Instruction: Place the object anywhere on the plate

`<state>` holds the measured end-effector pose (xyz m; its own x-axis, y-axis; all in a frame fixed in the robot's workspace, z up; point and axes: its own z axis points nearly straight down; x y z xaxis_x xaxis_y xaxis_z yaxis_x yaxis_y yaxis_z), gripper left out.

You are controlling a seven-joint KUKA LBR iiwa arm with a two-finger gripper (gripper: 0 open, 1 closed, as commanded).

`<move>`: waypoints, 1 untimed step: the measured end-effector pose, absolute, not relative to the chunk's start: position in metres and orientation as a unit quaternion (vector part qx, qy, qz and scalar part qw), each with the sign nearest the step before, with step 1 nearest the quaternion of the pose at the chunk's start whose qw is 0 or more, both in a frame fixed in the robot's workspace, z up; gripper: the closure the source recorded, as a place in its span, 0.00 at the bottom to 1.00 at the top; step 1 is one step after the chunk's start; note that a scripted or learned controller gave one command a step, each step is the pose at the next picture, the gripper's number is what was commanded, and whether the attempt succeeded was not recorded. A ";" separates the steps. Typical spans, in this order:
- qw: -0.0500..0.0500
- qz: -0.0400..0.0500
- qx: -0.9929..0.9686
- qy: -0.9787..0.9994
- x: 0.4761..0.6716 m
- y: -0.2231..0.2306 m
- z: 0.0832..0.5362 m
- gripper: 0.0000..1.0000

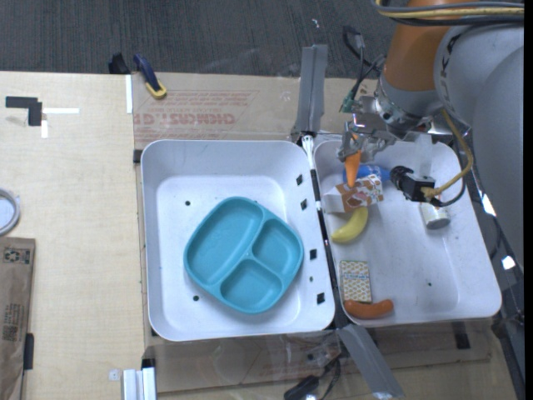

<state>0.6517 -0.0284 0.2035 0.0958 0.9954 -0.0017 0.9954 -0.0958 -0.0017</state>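
The carrot, a narrow orange piece, hangs with its long axis near vertical, upper end clamped between the fingers of the gripper, lower end pointing down at the right bin. Its top is hidden by the fingers; its tip overlaps a brown-and-white packet, and contact there cannot be judged. A blue item sits partly hidden behind the packet. Just below lies a banana, curved, running lower left to upper right. Further down: a patterned sachet and a sausage at the front rim. The blue plate, three compartments, lies in the left bin, well apart from the carrot.
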 end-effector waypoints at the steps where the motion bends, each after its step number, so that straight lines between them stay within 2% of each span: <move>1: 0.001 0.002 -0.744 -0.668 0.600 0.024 0.190 1.00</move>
<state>0.5997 0.0245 0.1905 0.1080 0.9941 -0.0017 0.9941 -0.1080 -0.0041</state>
